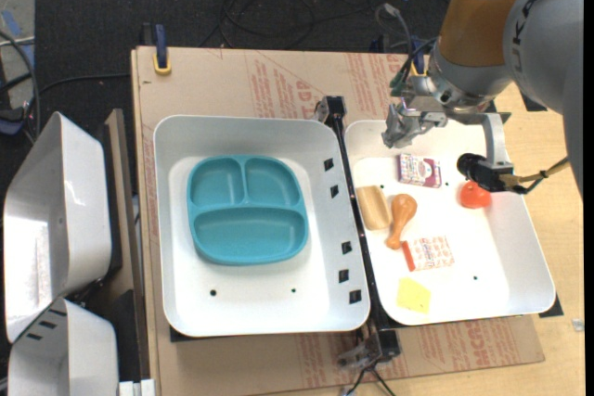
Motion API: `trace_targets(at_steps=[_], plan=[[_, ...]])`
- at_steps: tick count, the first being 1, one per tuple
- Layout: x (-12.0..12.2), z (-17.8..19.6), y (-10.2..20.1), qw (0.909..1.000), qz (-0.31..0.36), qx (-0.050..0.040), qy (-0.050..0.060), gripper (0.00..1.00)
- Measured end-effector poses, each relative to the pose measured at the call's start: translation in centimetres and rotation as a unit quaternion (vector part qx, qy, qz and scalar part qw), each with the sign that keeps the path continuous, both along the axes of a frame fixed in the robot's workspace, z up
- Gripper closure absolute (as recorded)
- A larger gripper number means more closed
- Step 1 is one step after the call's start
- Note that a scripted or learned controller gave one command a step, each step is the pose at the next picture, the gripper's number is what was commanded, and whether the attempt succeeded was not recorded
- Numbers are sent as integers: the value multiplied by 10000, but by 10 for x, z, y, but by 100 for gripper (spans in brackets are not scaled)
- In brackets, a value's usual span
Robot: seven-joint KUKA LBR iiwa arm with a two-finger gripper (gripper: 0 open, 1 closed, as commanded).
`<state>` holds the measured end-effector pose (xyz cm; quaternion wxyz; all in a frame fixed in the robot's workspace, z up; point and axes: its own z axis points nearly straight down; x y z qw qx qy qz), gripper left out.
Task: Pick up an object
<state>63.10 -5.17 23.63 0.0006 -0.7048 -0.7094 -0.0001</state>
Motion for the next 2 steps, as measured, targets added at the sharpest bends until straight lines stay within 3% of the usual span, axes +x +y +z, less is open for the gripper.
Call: trace_targets(at_steps=[2], plan=[[-3, 16, 109, 10000, 11, 2, -6, 100]])
